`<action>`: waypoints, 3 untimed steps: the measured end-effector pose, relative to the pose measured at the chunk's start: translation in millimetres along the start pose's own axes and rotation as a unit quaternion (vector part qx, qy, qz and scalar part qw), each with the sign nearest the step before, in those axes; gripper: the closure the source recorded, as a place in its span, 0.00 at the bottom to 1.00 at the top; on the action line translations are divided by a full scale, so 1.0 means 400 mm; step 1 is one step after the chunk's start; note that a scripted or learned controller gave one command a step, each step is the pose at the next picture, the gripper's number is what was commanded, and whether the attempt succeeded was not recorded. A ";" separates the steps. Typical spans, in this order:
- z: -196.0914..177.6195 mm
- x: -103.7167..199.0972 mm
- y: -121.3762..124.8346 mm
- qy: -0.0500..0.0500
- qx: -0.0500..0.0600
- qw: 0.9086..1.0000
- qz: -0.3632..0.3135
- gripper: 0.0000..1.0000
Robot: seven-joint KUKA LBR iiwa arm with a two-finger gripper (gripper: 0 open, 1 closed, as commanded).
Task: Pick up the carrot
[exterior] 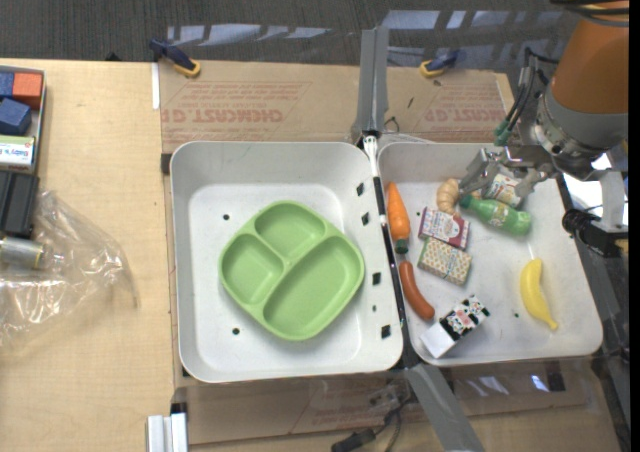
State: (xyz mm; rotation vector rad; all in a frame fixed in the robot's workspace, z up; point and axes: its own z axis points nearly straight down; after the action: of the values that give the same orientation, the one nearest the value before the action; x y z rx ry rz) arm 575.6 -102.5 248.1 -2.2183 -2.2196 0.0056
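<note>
The jaws' state cannot be told; the gripper (pixel 497 172) hangs over the far side of the right bin (pixel 575 330), just above a green bottle (pixel 497 215). The carrot (pixel 398 212) lies well apart from it, along that bin's left wall near the far corner. A red sausage (pixel 416 290) lies below the carrot, and a banana (pixel 537 293) sits towards the right edge. A green divided plate (pixel 291 269) rests mid left bin (pixel 200 340).
</note>
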 end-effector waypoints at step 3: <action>0.321 -0.033 0.127 0.000 -0.003 1.000 0.017 0.00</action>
State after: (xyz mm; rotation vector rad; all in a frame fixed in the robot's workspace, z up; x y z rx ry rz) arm 625.9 -115.8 119.3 -2.2579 -2.1852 0.0001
